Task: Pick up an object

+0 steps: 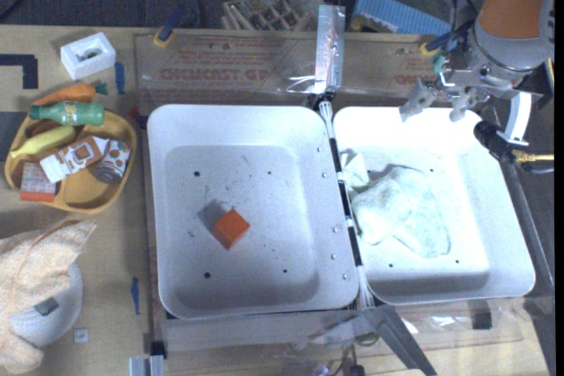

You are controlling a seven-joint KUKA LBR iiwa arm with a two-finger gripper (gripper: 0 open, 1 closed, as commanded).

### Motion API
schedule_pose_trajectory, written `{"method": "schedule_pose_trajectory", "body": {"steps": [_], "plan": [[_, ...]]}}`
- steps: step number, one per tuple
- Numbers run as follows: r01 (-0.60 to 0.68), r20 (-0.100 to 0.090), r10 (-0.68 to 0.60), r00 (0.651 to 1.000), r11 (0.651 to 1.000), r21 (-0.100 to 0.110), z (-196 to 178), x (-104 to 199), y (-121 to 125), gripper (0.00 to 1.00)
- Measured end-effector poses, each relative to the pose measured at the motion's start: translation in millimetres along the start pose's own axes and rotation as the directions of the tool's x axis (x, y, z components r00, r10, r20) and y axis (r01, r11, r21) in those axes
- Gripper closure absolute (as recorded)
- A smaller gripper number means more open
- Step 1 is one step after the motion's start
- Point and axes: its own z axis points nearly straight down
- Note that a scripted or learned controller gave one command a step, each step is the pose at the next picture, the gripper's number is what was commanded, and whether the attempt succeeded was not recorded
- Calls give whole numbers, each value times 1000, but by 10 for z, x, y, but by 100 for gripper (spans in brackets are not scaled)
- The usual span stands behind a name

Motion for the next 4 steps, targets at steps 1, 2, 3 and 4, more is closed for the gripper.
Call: {"method": "schedule_pose_trajectory", "body": {"steps": [1,2,3,4], "plan": [[-124,1,124,992,992,-1,985,-315,-591,0],[-43,2,43,999,999,-6,621,22,-397,0],[-21,3,21,1000,1000,-6,571,-560,-290,0],[20,2,-20,1000,1000,-8,1458,-43,-367,0]]}}
